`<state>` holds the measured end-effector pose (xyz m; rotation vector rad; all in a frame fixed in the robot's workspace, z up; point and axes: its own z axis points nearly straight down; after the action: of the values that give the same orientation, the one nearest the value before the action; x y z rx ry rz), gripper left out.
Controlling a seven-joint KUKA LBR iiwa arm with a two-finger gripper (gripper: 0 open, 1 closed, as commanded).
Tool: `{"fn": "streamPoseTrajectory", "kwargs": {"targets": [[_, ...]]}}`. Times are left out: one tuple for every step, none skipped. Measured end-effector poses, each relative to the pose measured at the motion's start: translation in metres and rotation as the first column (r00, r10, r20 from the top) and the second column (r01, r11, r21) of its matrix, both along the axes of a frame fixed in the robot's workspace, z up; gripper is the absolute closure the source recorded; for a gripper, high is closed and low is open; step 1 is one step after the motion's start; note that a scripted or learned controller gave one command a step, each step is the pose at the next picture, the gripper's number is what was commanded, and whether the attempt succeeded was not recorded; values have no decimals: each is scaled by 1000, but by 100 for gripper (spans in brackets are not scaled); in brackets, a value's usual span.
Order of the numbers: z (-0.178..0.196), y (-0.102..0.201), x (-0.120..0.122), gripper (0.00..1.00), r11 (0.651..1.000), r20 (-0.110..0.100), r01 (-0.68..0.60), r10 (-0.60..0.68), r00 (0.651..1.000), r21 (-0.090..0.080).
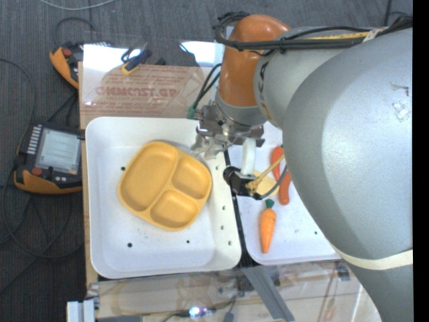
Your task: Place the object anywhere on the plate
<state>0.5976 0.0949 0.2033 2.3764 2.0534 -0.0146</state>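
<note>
- The big grey arm [355, 146] is reaching in from the right and looming over most of the right bin [301, 240]. Its orange band [251, 52] is sitting high above the wrist.
- The gripper [213, 138] is hanging over the far right corner of the left bin [107, 247], right by the wall where the two bins are meeting. It is just beyond the plate's far right edge.
- From where I am standing, I am not making out whether the gripper is spread or closed, or whether anything is caught in it.
- The yellow plate [151, 170], a three-compartment one, is lying flat in the middle of the left bin, turned at a slant to the bin's walls.
- A toy carrot [267, 228] is lying in the right bin, close to the wall shared with the left bin. Its green top is pointing toward the far side, and it is sitting apart from the plate.
- A long red-orange piece, looking like a chilli [284, 186], is lying just beyond the carrot in the same bin, right beside the arm's edge.
- A teach pendant [53, 156] with a lit screen is resting on the dark carpet [33, 247] to the left of the bench.
- A brownish sheet [141, 92] with faint red lettering is lying behind the left bin.
</note>
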Motion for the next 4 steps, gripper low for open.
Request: {"fn": "streamPoseTrajectory", "kwargs": {"targets": [[-13,56,-7,100,996,-1,92,-92,996,0],[72,-31,14,100,957,3,291,-291,957,-1],[66,21,-9,100,921,1,389,-389,921,-2],[29,68,-9,100,794,2,607,-607,794,-3]]}}
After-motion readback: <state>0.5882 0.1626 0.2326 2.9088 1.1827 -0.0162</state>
